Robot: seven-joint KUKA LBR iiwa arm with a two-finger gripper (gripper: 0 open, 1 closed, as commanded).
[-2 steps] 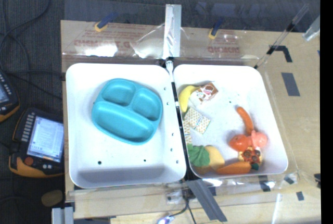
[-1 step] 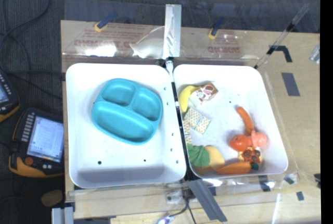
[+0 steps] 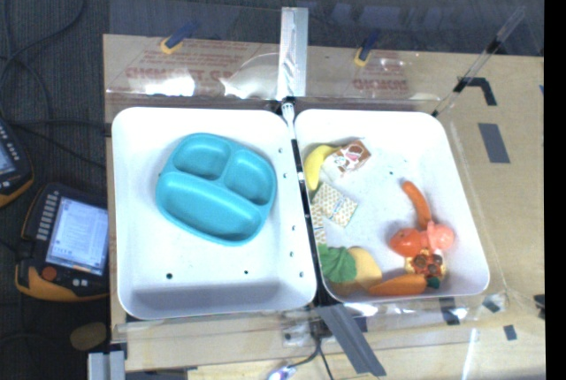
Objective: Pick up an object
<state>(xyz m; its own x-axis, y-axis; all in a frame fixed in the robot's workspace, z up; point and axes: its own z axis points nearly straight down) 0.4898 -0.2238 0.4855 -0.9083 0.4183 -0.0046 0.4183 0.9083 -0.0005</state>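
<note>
The right bin (image 3: 447, 157) holds several toy foods. A yellow banana (image 3: 315, 166) lies at its upper left beside a small printed packet (image 3: 352, 157). Below them rests a patterned cracker packet (image 3: 335, 207). An orange chili-like piece (image 3: 416, 200) runs down toward a pink and orange toy (image 3: 424, 239). Along the front wall lie a green leafy piece (image 3: 334, 264), a yellow lemon-like piece (image 3: 364, 265), a carrot (image 3: 400, 285) and a small dark cluster (image 3: 428, 263).
The left bin (image 3: 141, 272) holds a blue divided plate (image 3: 217, 186). A clear panel stands behind both bins with two yellow clamps (image 3: 177, 37). A tablet and handheld pendant (image 3: 66, 237) lie left of the bench.
</note>
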